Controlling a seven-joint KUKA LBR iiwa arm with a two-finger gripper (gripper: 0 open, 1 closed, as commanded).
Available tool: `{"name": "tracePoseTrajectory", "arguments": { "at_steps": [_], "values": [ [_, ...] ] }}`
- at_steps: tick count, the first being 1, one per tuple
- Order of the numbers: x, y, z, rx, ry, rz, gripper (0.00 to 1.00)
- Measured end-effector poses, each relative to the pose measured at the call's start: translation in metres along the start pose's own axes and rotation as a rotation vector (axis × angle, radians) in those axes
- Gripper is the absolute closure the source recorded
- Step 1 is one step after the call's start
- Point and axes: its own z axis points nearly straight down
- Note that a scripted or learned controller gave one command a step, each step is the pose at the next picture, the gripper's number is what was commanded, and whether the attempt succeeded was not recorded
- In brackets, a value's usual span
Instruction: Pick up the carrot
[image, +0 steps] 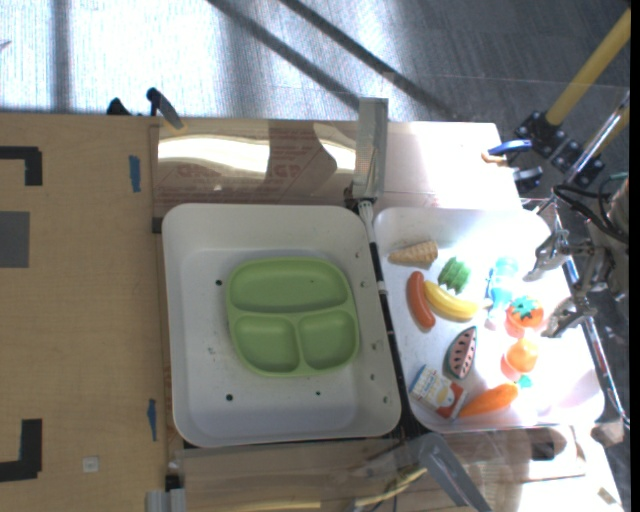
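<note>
From my seat I see two shallow white plastic bins side by side on the desk (80, 300), whose brown cardboard-coloured surface stretches away to the left. The left bin (190, 250) holds a light green divided plastic tray (292, 315) with three compartments, sitting near its middle.

The right bin (400, 225) carries the toy food. The long orange plastic carrot (489, 401) lies flat at the near edge of this bin, tilted a little, its thick end pointing right. Just left of it, touching or nearly so, is a small white and red carton (438, 391). Above that lies a watermelon slice (459, 352), red with dark seeds. Farther back I make out a yellow banana (449, 301) lying beside a red sausage (420, 300), a green leafy vegetable piece (454, 273) and a tan ice-cream cone (414, 253) at the far left corner. To the right of the banana sit a pale blue item (498, 290), an orange and red round toy (524, 315) and a smaller orange piece (520, 357).

The gripper (565, 280) appears at the right rim of the right bin, a cluster of metal parts over washed-out white; it looks to be well apart from the carrot, with nothing between its fingers that I can see. The glare there is strong, so I cannot tell whether the fingers stand wide or narrow.
</note>
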Motion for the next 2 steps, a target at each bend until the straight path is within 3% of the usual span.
{"name": "tracePoseTrajectory", "arguments": {
  "at_steps": [1,2],
  "values": [
    [0.051,0.012,0.152,-0.004,0.010,-0.014,0.00],
    [-0.047,-0.040,0.159,0.002,-0.007,0.042,0.00]
  ]
}}
